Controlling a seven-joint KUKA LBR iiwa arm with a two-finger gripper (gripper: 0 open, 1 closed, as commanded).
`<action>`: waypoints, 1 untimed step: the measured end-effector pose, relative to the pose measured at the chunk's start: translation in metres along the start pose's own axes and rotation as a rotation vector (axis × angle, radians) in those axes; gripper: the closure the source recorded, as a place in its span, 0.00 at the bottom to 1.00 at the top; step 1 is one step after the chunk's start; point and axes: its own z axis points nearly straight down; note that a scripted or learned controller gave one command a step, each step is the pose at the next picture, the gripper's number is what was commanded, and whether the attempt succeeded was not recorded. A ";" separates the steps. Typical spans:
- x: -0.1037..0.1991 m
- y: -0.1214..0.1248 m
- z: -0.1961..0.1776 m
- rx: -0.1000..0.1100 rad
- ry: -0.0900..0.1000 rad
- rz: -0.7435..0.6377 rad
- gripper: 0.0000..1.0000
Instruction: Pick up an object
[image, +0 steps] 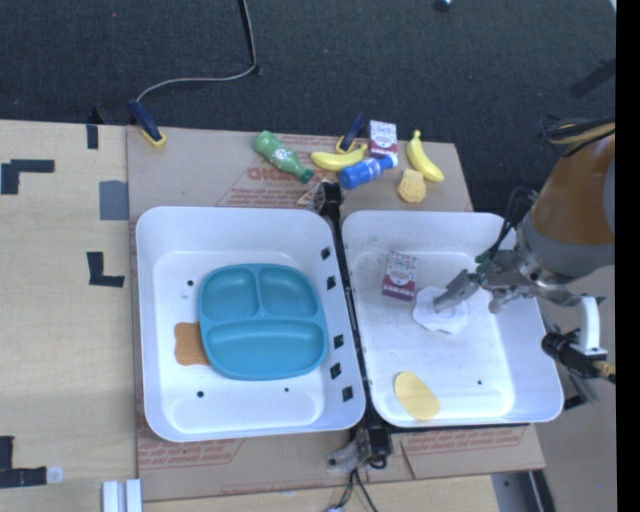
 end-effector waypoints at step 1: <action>0.048 0.041 0.091 0.003 0.001 -0.001 0.00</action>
